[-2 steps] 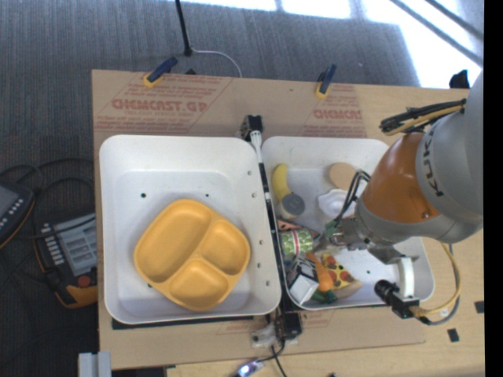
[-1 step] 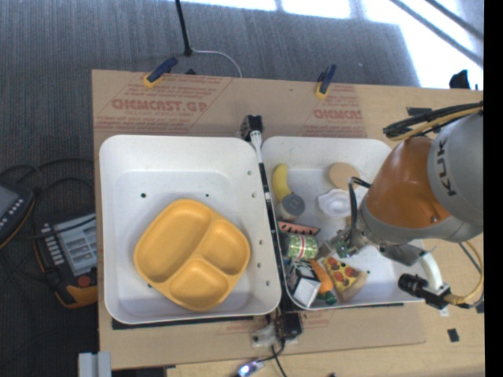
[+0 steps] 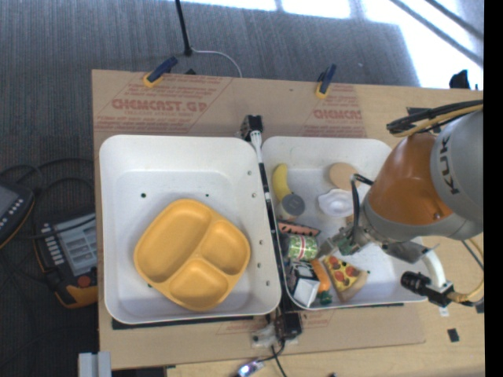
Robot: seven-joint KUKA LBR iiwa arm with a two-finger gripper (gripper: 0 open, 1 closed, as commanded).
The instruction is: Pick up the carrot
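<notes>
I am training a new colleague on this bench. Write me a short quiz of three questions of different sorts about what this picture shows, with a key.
1. True or false: the yellow divided plate lies in the same bin as the carrot.
2. Multiple choice: what lies directly beside the carrot, toward the arm? A) the banana B) the pizza slice C) the white cup
3. Fill in: the gripper hangs over the ____ bin, close to the green can.

Key: 1. False, the plate is in the left bin and the carrot in the right one. 2. B. 3. right.
</notes>
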